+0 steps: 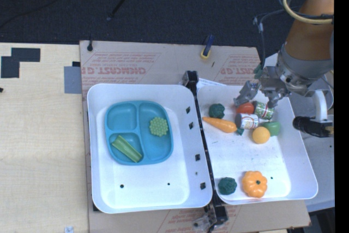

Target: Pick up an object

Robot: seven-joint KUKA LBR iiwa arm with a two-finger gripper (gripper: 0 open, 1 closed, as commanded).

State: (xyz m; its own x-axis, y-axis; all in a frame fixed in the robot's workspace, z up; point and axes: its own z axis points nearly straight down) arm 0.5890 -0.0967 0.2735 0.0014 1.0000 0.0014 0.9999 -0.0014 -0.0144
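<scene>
At the near edge of the right-hand bin [302,172], an orange toy pumpkin [254,183] sits just beside a dark green broccoli floret [227,185]. In the left-hand bin [98,172], a blue divided plate [117,116] carries a pale green pea-pod piece [126,148] in its near compartment and a round, bumpy green item [158,126] in its right compartment.

Farther back in the right bin, a cluster of toy food lies close together: a yellow lemon-like ball [261,135] touching a green piece [272,128], an orange carrot [220,124] lying on its side, a small can [248,121] also on its side, and a second broccoli floret [216,111] just beyond the carrot. A red item [246,108] and a second small can [264,111] with a green label rest at the back of the cluster.

Directly over that back group hangs the gripper [263,94], its two fingers spread apart, one above the red item and one above the second can, with nothing held between them. The grey arm [305,57] with its orange band rises behind it at the right. Beyond the bins, a cardboard sheet [142,65] covers the bench, with a blue-and-yellow clip [206,47] at its far edge.
</scene>
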